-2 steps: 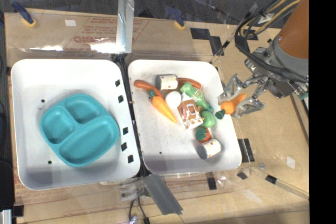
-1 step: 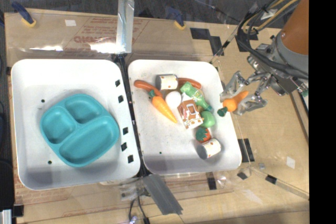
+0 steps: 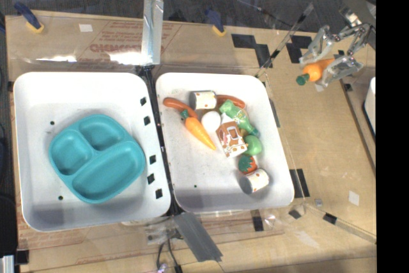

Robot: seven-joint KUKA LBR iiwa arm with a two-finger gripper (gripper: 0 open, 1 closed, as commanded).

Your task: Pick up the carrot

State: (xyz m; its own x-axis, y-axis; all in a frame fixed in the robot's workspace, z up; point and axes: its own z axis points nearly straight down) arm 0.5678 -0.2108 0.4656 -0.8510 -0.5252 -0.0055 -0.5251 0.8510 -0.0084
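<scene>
Aloft, fingers (image 3: 332,61) clamping carrot (image 3: 312,71), right of bins (image 3: 268,137)

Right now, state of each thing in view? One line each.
gripper: raised outside the bins, shut on a small carrot
large carrot: lying flat in the right bin, among the other toys
teal plate: flat in the left bin, nothing on it
white cup: tipped on its side
</scene>
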